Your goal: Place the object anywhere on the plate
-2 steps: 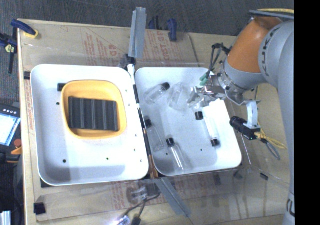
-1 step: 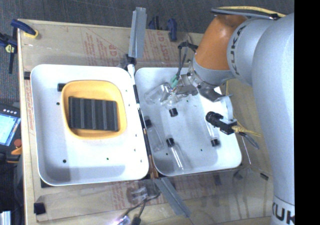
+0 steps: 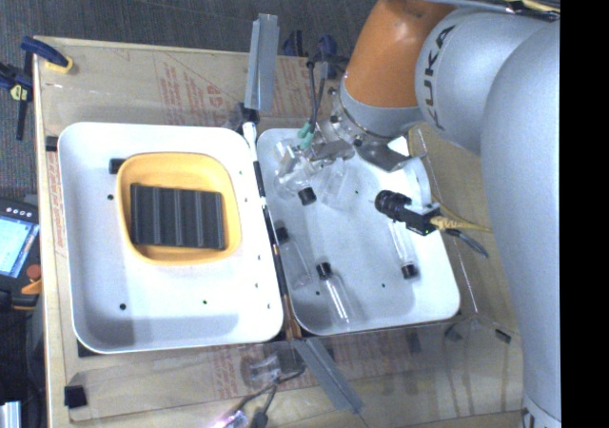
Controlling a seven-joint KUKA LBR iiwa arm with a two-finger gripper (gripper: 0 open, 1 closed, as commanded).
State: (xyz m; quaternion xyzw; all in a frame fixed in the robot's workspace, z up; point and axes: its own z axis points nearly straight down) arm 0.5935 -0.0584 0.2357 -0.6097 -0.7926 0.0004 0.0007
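My gripper: low in the back left corner of the right white bin; I cannot tell how it stands.
Yellow square plate with a dark ribbed middle: in the left white bin.
Clear glass tubes with black caps: lying apart on the right bin's floor.

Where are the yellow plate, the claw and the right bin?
yellow plate (image 3: 179, 166): camera view, its upper rim.
claw (image 3: 293, 167): camera view, between its fingertips.
right bin (image 3: 366, 269): camera view, bare floor.
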